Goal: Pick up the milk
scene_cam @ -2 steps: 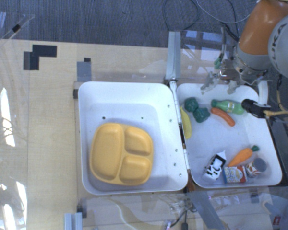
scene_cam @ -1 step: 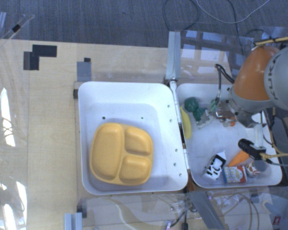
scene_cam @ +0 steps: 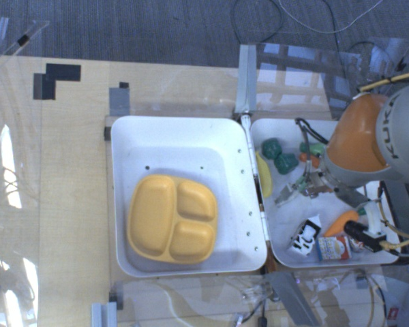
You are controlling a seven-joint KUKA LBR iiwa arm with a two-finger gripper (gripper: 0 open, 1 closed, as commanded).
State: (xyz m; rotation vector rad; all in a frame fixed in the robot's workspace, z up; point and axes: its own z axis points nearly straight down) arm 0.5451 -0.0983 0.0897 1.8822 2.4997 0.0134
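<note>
The milk [scene_cam: 305, 236] (a small carton) lies in the right bin [scene_cam: 281, 247] just below the jaws, apart from them; the jaws stand open and hold nothing.

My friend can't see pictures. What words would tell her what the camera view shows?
A robot arm reaches from the right over the right white bin, which holds a milk carton, two green pieces and other small food items. The left white bin holds a yellow divided tray.
</note>
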